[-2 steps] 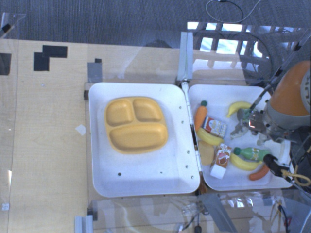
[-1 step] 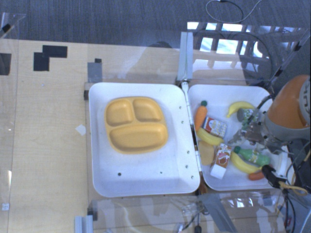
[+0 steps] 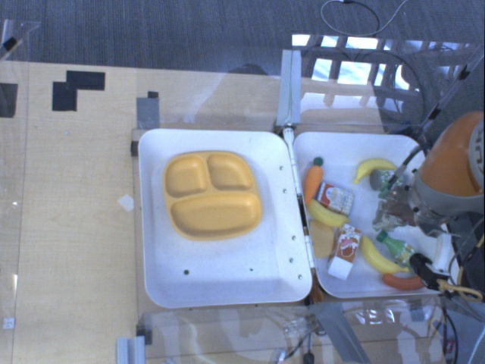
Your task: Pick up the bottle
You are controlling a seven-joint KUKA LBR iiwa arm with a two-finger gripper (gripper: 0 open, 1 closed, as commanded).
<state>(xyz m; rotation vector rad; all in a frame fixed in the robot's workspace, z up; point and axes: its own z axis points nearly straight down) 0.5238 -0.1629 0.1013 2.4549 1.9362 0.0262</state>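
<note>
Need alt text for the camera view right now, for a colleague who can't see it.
The grey arm's gripper hangs over the right white bin, above a small green bottle lying among yellow bananas, a carrot and small cartons. The left white bin holds a yellow three-compartment tray.

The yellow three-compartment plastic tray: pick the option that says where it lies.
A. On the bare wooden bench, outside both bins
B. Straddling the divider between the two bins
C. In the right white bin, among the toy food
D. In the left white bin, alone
D: the yellow three-compartment plastic tray lies wholly inside the left white bin, apart from the toy food in the right white bin.
</note>
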